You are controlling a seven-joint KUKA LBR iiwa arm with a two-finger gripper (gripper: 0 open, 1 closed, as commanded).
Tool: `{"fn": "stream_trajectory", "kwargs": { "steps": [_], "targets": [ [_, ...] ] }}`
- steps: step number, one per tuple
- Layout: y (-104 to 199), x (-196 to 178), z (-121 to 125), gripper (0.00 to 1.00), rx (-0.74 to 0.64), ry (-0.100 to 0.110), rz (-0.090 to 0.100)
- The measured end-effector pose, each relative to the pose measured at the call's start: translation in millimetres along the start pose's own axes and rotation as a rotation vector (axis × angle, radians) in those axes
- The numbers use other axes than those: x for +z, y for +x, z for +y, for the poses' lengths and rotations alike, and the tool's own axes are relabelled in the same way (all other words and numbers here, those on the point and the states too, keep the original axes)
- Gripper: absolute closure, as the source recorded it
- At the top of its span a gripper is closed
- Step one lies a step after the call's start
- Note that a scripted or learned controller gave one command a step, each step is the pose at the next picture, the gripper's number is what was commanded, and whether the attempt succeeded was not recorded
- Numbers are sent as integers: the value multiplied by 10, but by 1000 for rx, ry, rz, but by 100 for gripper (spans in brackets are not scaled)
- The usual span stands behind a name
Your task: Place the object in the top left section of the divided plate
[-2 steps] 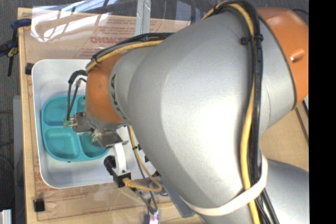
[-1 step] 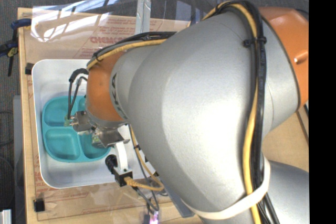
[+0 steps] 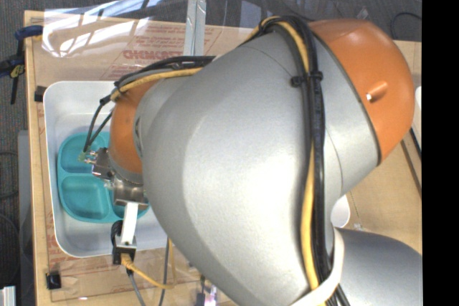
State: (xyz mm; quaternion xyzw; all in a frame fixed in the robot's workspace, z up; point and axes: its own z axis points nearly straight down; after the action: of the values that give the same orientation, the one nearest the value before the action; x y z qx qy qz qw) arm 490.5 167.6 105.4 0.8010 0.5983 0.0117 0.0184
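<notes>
The arm (image 3: 251, 175) took up the middle and right of the frame, its orange band at the upper right, and it covered most of the bench (image 3: 93, 39). At the left of the frame lay the white bin (image 3: 54, 104), and in it the teal divided plate (image 3: 79, 201), partly under the wrist. The gripper (image 3: 122, 186) hung over the plate's right side. I could not tell whether it was released or clenched, nor where the object was, since the arm hid that spot. To do this step well, I judged, I should have shifted toward the frame's left until centred over the top left section (image 3: 72, 154), lowered close to it, and let go only inside its ridges.
</notes>
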Motion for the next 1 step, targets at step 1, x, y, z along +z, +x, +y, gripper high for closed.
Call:
{"fn": "stream_trajectory", "kwargs": {
  "steps": [1],
  "targets": [
    [-632,-1015,96,100,51,48,2]
  ]
}}
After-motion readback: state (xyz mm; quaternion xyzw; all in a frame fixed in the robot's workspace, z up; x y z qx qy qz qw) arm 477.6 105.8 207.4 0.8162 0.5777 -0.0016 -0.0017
